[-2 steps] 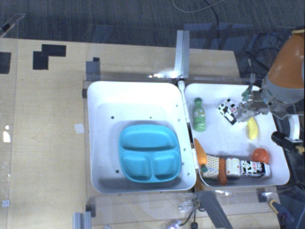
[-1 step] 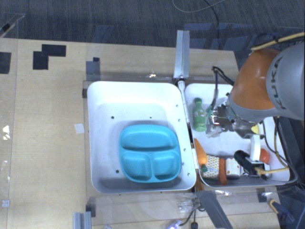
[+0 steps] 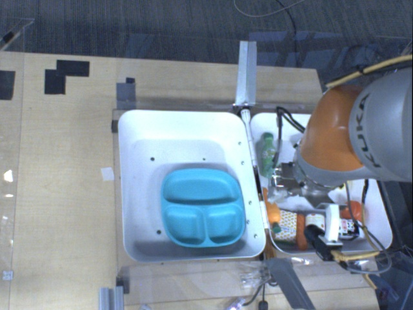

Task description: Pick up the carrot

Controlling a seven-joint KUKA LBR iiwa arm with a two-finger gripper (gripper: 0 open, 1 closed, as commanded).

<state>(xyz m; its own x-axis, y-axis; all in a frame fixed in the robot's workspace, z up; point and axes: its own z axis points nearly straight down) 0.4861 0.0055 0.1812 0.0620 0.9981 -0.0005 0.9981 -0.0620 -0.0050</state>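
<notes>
Gripper: one, over right bin; open or closed, cannot tell.
Carrot: one orange piece, seemingly it, just beside gripper, lower left.
Green bottle: one, near, upper left.
Blue tray: one, left bin, well apart.
Bench: pale wood; dark carpet beyond.

One fixed camera looks down at a slant on the pale wooden bench, with dark carpeted floor across the top of the view. It stands far enough back to take in both shallow white plastic bins, the left bin whole, the right bin partly behind the grey-and-orange robot arm entering from the right.
</notes>
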